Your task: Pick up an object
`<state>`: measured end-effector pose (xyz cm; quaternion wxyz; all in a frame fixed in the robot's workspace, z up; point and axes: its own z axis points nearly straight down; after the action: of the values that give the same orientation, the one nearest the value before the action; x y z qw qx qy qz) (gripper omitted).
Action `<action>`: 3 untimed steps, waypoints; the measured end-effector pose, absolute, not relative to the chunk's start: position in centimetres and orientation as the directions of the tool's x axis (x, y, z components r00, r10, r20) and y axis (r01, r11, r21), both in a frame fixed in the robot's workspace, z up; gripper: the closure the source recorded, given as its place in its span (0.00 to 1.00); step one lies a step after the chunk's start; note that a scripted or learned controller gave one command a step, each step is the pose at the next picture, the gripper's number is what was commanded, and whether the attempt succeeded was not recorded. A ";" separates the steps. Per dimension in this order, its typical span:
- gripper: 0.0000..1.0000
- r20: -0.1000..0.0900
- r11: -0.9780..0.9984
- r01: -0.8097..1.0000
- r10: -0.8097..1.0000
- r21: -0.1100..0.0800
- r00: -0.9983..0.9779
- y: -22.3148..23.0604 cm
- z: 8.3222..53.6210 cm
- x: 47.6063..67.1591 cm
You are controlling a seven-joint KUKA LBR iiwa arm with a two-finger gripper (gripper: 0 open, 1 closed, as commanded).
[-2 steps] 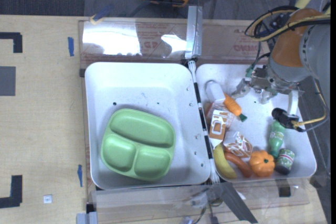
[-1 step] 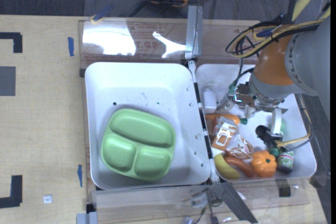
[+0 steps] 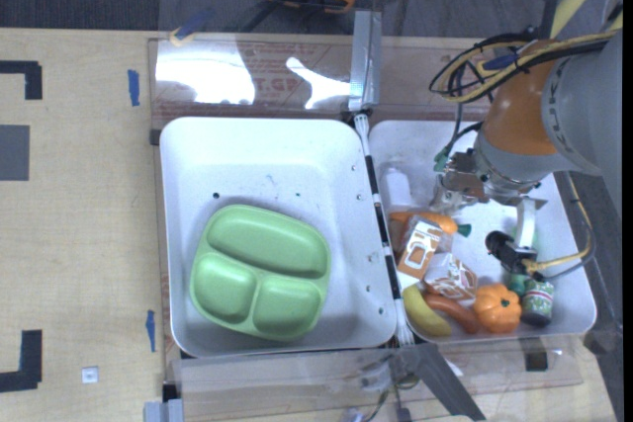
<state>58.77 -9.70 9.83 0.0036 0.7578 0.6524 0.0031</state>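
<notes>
White plastic, 2 shallow bins side by side: left bin (image 3: 188, 153) and right bin (image 3: 415, 145). All loose pickable items sit in the right bin, bunched in its lower half.

Reference item is the orange-and-white packet (image 3: 423, 247), lying flat near the right bin's left wall.
- White bottle (image 3: 396, 185): up and left of the packet, just beside it, against the same wall.
- Patterned snack bag (image 3: 453, 280): down and right of the packet, touching or overlapping its lower corner.
- Yellow banana (image 3: 425, 311): straight below the packet, at the bin's lower left corner.
- Orange pumpkin (image 3: 497, 306): down and right of the packet, past the snack bag, upright.
- Dark round ball (image 3: 539, 299): farther right of the packet than the pumpkin, touching or just beside the pumpkin.
- Green plate (image 3: 260, 270) with 3 compartments: well left of the packet, alone in the left bin, lying flat.

Grey arm (image 3: 584, 104) with its orange band (image 3: 514, 119) reaches in up and right of the packet. Gripper (image 3: 453, 188) hangs low just above and right of the packet's top corner. Cannot tell whether the gripper is open or closed, or whether it has hold of anything; contact with the packet is unclear.
</notes>
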 end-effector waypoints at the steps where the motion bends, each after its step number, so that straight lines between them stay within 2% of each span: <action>1: 0.00 0.000 -0.149 0.989 0.989 0.009 0.149 -9.7 9.8 58.8; 2: 0.00 0.001 -0.243 0.970 0.970 0.006 0.243 -9.6 8.7 55.9; 3: 1.00 0.001 -0.245 0.970 0.970 0.011 0.245 -9.6 9.8 56.0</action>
<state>56.01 -9.64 9.81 0.0038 0.7889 0.6146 0.0038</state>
